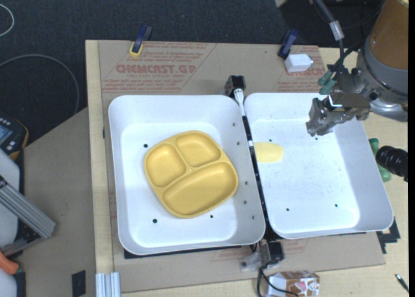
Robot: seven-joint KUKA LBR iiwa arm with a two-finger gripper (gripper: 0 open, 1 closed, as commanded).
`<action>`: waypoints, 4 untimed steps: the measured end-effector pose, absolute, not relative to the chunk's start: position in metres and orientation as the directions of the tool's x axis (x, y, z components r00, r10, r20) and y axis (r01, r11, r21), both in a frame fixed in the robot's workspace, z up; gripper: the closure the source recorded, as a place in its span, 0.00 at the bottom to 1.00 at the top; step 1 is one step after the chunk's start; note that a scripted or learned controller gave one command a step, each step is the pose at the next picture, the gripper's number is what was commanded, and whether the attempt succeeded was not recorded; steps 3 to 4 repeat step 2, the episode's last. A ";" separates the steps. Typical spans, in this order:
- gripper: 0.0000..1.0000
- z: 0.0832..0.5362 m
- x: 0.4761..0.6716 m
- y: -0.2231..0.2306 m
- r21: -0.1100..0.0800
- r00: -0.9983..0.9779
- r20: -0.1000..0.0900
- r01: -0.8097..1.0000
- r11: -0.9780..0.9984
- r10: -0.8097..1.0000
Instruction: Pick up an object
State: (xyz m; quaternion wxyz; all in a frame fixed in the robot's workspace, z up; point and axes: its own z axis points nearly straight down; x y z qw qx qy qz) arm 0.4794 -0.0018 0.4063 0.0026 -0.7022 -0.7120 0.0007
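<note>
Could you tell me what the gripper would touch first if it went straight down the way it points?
Probably the bare floor of the right bin; the gripper hangs above it, apart from the small yellow object, though depth is unclear.

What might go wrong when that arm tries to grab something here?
The small yellow piece lies flat against the right bin's left wall, so the gripper may bump the wall or slide off it. The divided yellow plate in the left bin looks wide and smooth, likely hard to pinch.
</note>
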 end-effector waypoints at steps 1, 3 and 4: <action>1.00 0.474 0.480 0.069 0.009 -0.009 0.003 1.000 0.009 1.000; 1.00 0.421 0.479 0.087 -0.005 -0.002 0.000 1.000 0.002 1.000; 1.00 0.421 0.479 0.087 -0.005 -0.002 0.000 1.000 0.002 1.000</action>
